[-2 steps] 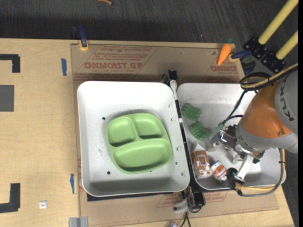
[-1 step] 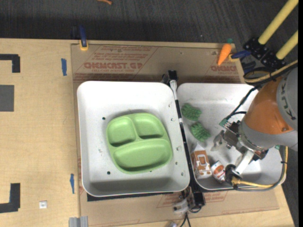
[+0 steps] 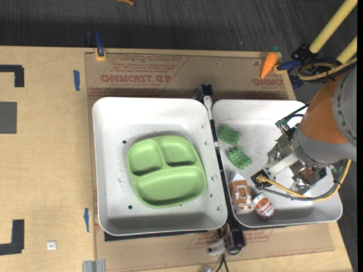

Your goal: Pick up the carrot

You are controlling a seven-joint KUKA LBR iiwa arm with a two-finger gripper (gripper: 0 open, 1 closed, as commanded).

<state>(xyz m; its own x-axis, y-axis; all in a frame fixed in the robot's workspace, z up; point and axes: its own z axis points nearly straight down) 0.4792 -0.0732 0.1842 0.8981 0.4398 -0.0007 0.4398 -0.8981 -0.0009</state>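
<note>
The carrot, small and orange with a green top, lies on the cardboard bench beyond the far edge of the right bin, outside both bins. My gripper hangs low over the near right part of the right bin, well away from the carrot. The wrist hides what lies right under it. I see nothing held.
The right bin holds two green ridged pieces, a small orange-and-white carton and a small can. A green divided plate lies in the left bin. Blue clamps and yellow poles stand at the back right.
</note>
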